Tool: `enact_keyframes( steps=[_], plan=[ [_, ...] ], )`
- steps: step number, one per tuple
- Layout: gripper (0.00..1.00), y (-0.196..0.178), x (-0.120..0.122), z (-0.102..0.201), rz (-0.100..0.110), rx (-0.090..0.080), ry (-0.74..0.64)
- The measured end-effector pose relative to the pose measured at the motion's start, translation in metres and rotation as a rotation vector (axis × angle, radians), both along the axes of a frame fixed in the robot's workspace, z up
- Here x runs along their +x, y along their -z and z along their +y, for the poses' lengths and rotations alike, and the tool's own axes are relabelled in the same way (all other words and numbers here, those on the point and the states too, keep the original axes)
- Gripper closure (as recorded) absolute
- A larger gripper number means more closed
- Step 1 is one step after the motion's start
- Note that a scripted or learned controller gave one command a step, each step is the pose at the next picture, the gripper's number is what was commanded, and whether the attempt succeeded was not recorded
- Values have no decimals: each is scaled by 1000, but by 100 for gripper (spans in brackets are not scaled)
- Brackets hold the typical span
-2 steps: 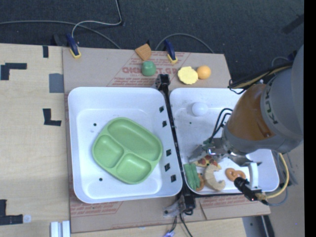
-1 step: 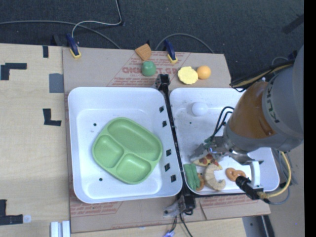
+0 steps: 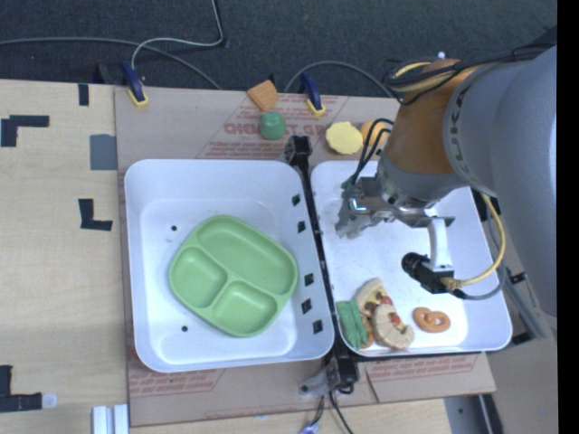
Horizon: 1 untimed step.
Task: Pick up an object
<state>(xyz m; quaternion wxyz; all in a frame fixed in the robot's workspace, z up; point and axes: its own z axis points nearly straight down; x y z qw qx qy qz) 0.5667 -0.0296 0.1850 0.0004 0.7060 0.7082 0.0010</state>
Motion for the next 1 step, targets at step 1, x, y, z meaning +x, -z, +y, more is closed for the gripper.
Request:
enact_keyframes(
  steps=[1],
  plan=[
    [0,1,-1,-1,3,-1,1]
  ],
)
